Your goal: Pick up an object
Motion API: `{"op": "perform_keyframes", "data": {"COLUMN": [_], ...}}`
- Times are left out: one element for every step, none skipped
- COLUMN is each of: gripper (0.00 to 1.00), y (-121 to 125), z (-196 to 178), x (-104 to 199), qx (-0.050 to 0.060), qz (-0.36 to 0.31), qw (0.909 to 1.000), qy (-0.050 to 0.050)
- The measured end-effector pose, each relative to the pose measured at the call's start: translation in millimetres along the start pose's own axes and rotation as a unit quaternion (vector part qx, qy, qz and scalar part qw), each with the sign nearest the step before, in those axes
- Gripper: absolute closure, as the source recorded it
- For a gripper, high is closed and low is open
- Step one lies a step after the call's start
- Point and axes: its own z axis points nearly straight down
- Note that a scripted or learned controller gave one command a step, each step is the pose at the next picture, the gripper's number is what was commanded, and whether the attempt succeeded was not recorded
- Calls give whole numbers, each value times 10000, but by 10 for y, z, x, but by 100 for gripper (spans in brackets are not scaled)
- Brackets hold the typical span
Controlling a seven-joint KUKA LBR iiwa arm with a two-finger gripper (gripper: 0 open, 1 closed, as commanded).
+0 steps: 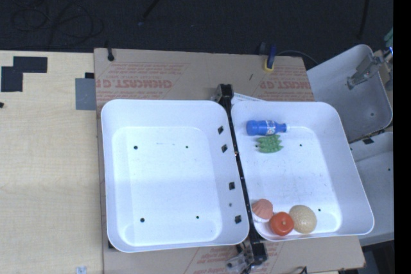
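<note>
The right bin (334,157) holds several small objects. A blue bottle (265,128) lies on its side near the far wall, and a green leafy piece (270,144) sits just in front of it. A pink shell-like piece (262,208), a red round fruit (281,223) and a beige ball (303,218) are clustered in the near corner, touching one another. A grey part of the arm (363,93) stands beyond the right bin's far right corner, apart from all the objects.
The left bin (115,138) sits beside the right one, joined by a black clip strip (232,163). Both rest on a cardboard sheet (160,77) on the wooden bench. Cables lie in the dark area behind.
</note>
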Motion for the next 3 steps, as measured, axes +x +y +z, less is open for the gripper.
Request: {"op": "perform_keyframes", "data": {"gripper": [0, 0, 0], "y": [162, -497, -978], "z": [72, -489, -719], "x": [9, -14, -7], "qx": [-4, -28, -13], "qz": [-9, 32, 30], "qw": [10000, 10000, 10000], "qy": [-1, -6, 2]}}
